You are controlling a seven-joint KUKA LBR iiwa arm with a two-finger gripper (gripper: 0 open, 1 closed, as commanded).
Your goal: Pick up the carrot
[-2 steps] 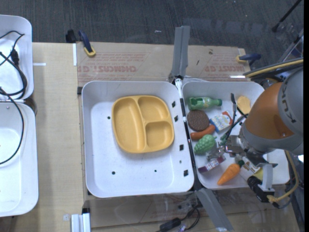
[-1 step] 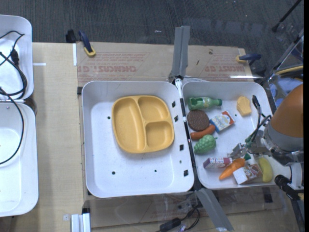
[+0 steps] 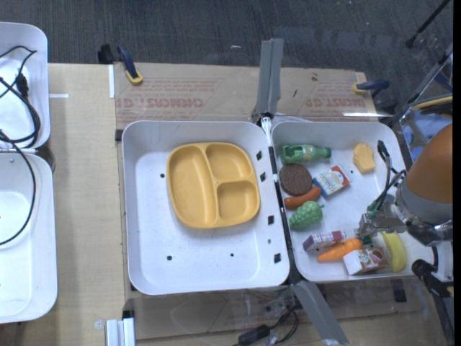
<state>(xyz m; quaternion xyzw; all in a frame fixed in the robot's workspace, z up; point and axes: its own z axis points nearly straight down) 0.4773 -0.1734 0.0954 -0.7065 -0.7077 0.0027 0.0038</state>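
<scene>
The orange carrot [image 3: 337, 251] lies near the front of the right bin [image 3: 338, 130], its thick end pointing right. It sits between a small pink box [image 3: 323, 240] and a red-and-white packet [image 3: 364, 260]. My gripper [image 3: 370, 226] hangs just above and to the right of the carrot's thick end, below the orange band of the arm [image 3: 432, 171]. Nothing can be seen held in it.
The right bin also holds a green bottle [image 3: 306, 152], a brown disc [image 3: 294, 179], a red carton [image 3: 332, 180], a yellow wedge [image 3: 364, 158], an orange-red sausage [image 3: 302, 197], a green knobbly fruit [image 3: 306, 215] and a banana [image 3: 394, 251]. A yellow divided plate [image 3: 214, 184] lies in the left bin [image 3: 144, 251].
</scene>
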